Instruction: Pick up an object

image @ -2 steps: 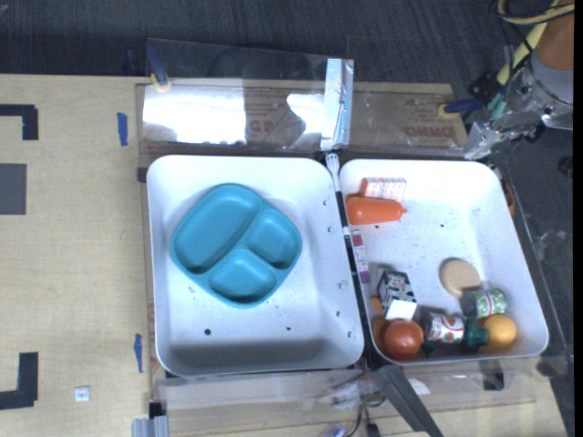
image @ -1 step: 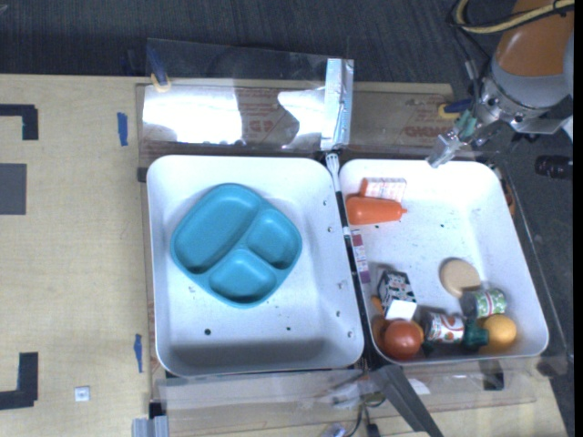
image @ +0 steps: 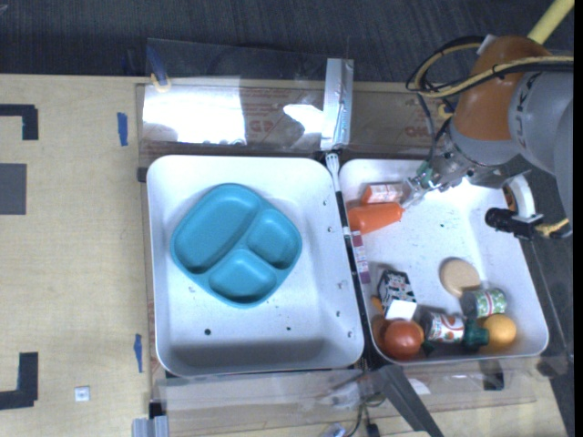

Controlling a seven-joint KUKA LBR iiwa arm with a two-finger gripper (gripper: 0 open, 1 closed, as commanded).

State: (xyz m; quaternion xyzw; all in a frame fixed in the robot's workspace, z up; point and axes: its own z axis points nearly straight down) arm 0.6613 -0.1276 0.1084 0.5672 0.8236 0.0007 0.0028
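Nearby, orange bottle (image: 374, 216), tomato (image: 402, 337) — blue tray (image: 237, 241)

Right bin (image: 528, 271): open floor at centre. Obstacles: clustered items along the near wall, including a tomato (image: 402, 338); an orange carrot (image: 374, 216) beside the divider.

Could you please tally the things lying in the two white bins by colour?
Blue: 1, sectioned plate
Orange: 3, carrot, packet, ball
Red: 1, tomato
Tan: 1, disc
Mixed colours: 3, can, can, black-and-white packet
Total: 9
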